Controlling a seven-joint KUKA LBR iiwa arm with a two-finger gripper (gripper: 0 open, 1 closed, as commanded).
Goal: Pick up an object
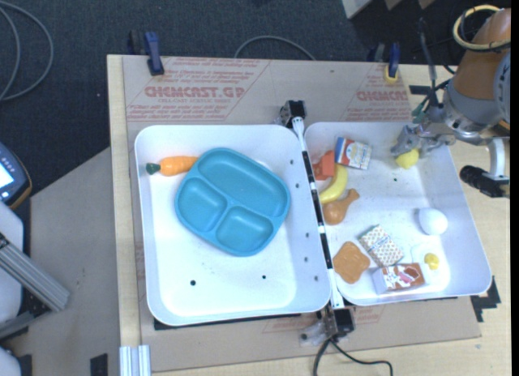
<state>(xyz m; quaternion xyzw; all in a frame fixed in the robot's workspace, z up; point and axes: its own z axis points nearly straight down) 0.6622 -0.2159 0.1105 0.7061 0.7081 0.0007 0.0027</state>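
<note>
The gripper [415, 141] hangs over the right bin's [466, 204] far edge with a small yellow toy [407, 157] at its tips; whether it is pinched there I cannot tell. It looks light, smooth and rounded, best taken across its middle

Dark carpet floor [73, 10]; wooden bench [122, 204]; loose cables [268, 42].

1. In left bin [162, 285]: divided plate [233, 201] at centre, carrot [173, 165] just behind-left
2. In right bin [462, 204]: banana [335, 187] against left wall, egg [432, 221] right, cookie [350, 262] in front
</note>
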